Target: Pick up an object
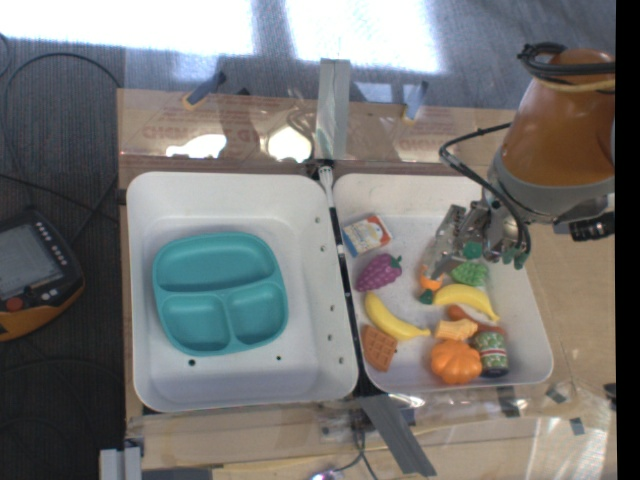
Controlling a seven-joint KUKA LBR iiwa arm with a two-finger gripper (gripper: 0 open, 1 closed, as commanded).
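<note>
My gripper (447, 253) hangs low over the upper middle of the right bin (520, 313), reaching in from the right under the orange-banded wrist. Just below its tip lie a small orange carrot piece (430, 288) and a green toy vegetable (470, 273). A yellow banana (467, 298) lies under those. Further left are purple grapes (378, 271) and a small red-and-white carton (366, 233). Nothing shows held in the gripper.
The right bin also holds a second banana (390, 320), a waffle (379, 348), an orange pumpkin (456, 362), a small can (491, 353) and an orange chunk (455, 328). A teal divided plate (218, 290) lies in the left bin (150, 368).
</note>
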